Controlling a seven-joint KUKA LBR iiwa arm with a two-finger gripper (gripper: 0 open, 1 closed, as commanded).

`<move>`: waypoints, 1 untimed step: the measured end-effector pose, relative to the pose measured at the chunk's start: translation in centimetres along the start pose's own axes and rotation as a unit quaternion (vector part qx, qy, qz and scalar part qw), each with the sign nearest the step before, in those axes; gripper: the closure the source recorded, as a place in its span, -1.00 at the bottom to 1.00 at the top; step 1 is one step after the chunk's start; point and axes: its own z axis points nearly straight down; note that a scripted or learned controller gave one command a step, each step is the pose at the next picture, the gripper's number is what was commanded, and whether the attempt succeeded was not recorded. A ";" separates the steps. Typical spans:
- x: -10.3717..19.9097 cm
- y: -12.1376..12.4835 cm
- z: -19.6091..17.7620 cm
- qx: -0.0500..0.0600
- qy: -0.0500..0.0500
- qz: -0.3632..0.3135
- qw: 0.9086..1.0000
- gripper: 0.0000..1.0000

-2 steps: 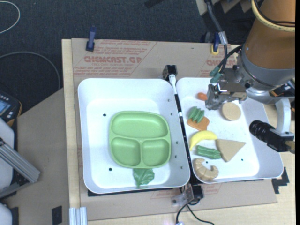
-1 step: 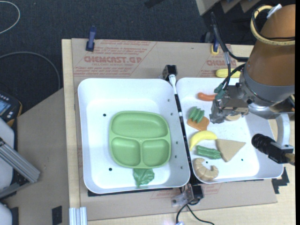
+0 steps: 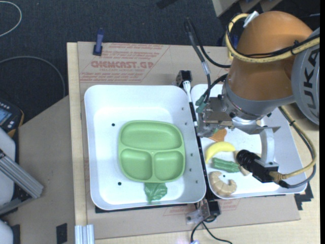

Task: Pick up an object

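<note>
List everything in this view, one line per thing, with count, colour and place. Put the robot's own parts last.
white bins: 2, white, side by side on the bench
divided plate: 1, light green, three compartments, centre of the left bin
leaf-shaped piece: 1, darker green, left bin, by the plate's near edge
banana: 1, yellow, right bin
green vegetable piece: 1, green, right bin, just below the banana
tan round item: 1, beige, right bin's near corner
orange piece: 1, orange, right bin, partly under the arm
cardboard sheet: 1, brown with red print, under the bins
arm: 1, grey and orange, over the right bin
hand: 1, grey metal, low over the right bin
</note>
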 end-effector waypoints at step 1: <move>1.0 0.1 -15.4 -0.012 0.001 0.002 1.000 1.00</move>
